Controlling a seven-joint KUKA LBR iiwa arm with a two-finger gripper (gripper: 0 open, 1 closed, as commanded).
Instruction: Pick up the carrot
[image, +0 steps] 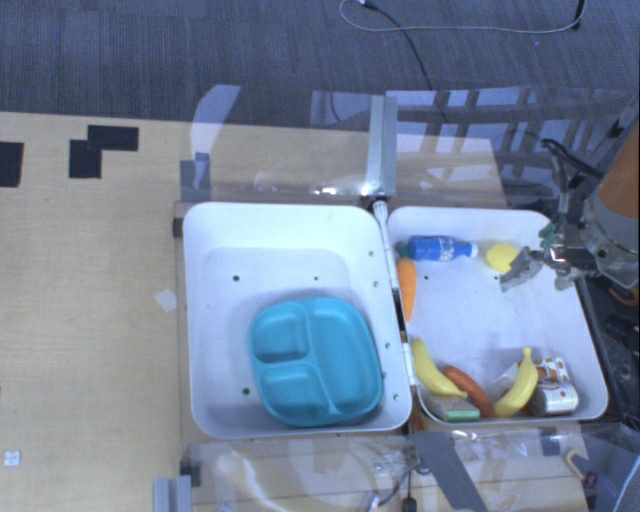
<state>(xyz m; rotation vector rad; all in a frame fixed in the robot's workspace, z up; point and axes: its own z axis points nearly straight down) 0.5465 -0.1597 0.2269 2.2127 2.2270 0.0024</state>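
Observation:
The carrot (406, 288) is a short orange piece with a green top. It lies along the left wall of the right bin (520, 320), just below a blue bottle (440, 248). My gripper (541, 274) hangs over the right bin's upper right part, well to the right of the carrot. Its two fingers are spread apart and hold nothing. A yellow lemon (501, 256) sits just left of the left finger.
The right bin's front holds two bananas (432, 368) (518, 385), a red-orange sausage-like piece (468, 388), a small green item (460, 412) and a can (553, 400). A teal divided plate (315, 360) lies in the left bin (230, 300).

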